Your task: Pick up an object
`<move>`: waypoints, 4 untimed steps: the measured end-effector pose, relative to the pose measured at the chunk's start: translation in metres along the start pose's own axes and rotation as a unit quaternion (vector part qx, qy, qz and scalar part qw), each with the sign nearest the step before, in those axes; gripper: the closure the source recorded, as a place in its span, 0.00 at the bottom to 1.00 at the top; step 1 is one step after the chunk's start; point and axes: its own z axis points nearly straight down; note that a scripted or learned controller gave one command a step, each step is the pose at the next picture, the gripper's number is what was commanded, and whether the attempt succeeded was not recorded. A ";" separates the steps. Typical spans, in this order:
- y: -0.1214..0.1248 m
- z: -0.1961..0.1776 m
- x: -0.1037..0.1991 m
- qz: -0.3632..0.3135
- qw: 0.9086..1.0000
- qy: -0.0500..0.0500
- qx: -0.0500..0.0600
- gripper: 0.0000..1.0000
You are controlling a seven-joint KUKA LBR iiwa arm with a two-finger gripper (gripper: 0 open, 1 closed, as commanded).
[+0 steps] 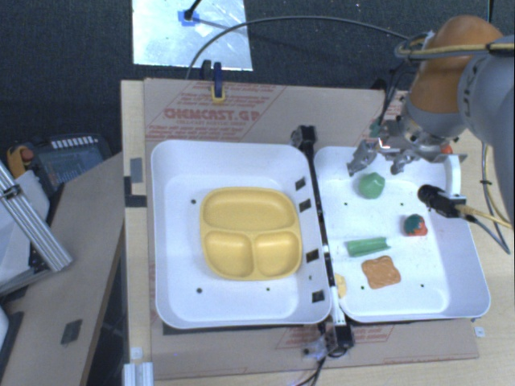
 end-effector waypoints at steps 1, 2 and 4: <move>0.003 -0.007 0.000 -0.001 1.000 -0.001 -0.006 0.00; -0.006 0.046 0.005 0.000 1.000 -0.001 -0.004 0.00; -0.007 0.086 0.004 0.002 1.000 -0.001 -0.002 1.00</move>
